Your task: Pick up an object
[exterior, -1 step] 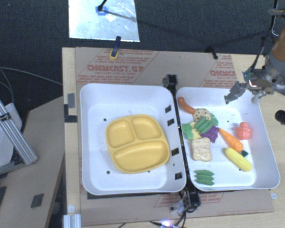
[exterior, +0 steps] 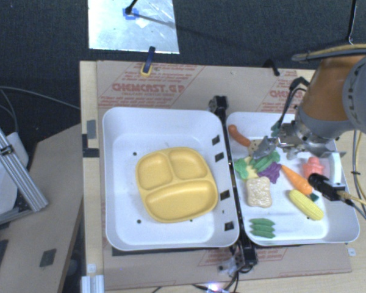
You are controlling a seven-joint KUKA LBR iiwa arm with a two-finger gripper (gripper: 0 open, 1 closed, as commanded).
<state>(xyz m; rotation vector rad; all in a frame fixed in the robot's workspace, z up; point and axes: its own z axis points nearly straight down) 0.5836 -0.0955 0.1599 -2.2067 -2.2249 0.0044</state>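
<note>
Claw (exterior: pixel 263 146) among toy vegetables (exterior: pixel 260 165), cracker (exterior: pixel 258 191) near

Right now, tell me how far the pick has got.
Done: the arm has reached into the right bin, with the gripper down at the toy food pile by the green piece. In hand: nothing visibly between its fingers. Left: grasp and lift; the corn, carrot and cracker lie in the bin, and the yellow tray sits in the left bin.

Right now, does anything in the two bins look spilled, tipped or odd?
Nothing stands out. The yellow tray lies flat in the left bin, turned slightly askew to the bin's walls. The toy foods lie clustered loose in the right bin.
</note>
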